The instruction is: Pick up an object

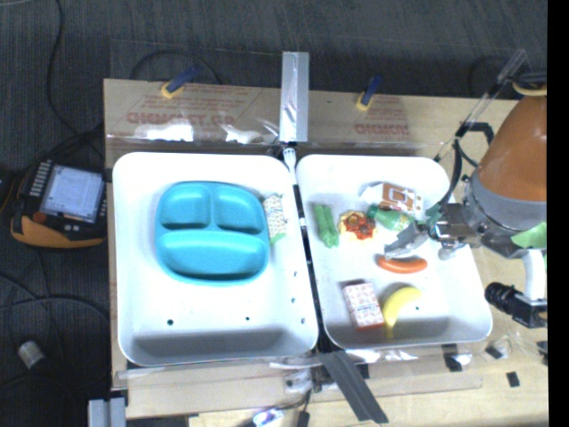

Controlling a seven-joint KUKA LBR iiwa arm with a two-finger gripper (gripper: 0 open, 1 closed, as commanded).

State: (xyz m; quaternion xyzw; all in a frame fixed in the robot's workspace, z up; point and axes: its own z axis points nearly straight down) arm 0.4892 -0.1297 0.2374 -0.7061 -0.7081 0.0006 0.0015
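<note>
My claw (411, 241) hangs over the right bin (462, 323), in the right middle of the picture. My two fingers are spread apart, and nothing is between them. My arm (520, 163) comes in from the right edge, with its orange part up high.

Right under my claw lies a red sausage (402, 262). It sits just below my finger tips, very near them, but I cannot tell if I touch it. Just left of my claw is a small red and yellow toy (359, 225), and beside that is a green toy (388, 213). Above them, near the top of the bin, lies a white and orange pack (400, 197). A long green veggie (326, 224) lies by the left wall of this bin.

Lower down in the bin, well below my claw, a yellow banana (399, 305) stands next to a little red and white box (361, 303). They are just beside each other.

The left bin (142, 323) holds a big blue tray (213, 230) with three parts. A small spotted pack (275, 215) touches its right edge.
</note>
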